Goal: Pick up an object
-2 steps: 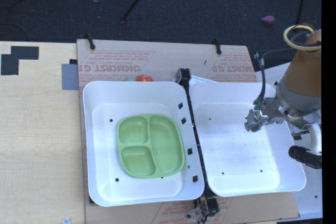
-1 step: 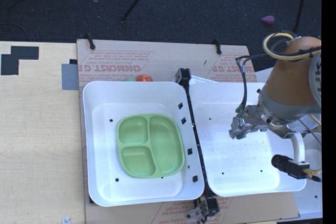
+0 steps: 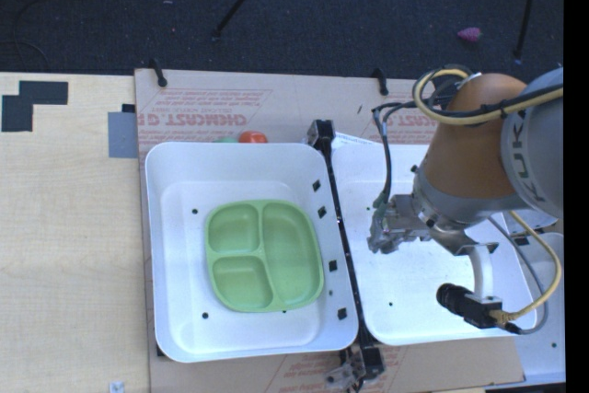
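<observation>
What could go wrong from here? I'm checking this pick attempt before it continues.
The hand sits low over the right bin, while the green divided plate lies in the left bin; a grasp here may catch nothing. Crossing over, it could strike the black divider between the bins.

dark carpet floor (image 3: 276,5), pale wooden benchtop (image 3: 64,253)

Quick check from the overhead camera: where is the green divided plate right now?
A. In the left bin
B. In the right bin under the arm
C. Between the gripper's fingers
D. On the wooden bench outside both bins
A. The green divided plate lies flat on the floor of the left bin, while the gripper is over the right bin, apart from the plate.
</observation>
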`<state>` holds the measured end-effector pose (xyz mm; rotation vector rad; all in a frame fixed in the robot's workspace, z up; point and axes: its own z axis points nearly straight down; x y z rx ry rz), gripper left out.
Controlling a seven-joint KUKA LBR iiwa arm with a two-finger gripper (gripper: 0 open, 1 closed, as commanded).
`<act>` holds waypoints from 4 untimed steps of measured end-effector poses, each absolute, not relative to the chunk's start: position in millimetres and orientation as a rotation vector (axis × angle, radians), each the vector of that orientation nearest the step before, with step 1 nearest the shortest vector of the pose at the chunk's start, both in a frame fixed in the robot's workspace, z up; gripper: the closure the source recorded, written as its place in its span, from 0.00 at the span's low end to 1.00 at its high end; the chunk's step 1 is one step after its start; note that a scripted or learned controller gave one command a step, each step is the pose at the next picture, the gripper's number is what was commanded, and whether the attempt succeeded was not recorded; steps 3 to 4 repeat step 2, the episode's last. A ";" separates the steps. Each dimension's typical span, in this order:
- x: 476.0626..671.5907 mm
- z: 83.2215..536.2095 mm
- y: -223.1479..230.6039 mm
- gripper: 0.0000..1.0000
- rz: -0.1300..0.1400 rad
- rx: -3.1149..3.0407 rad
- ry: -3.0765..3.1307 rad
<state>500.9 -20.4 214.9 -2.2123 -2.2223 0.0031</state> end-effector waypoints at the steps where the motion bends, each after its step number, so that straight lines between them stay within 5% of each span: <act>1: 491.2 218.7 23.4 1.00 0.003 -2.213 -2.222; 2: 486.6 211.5 80.1 1.00 0.006 -2.212 -2.222; 4: 486.6 211.5 80.1 1.00 0.006 -2.212 -2.222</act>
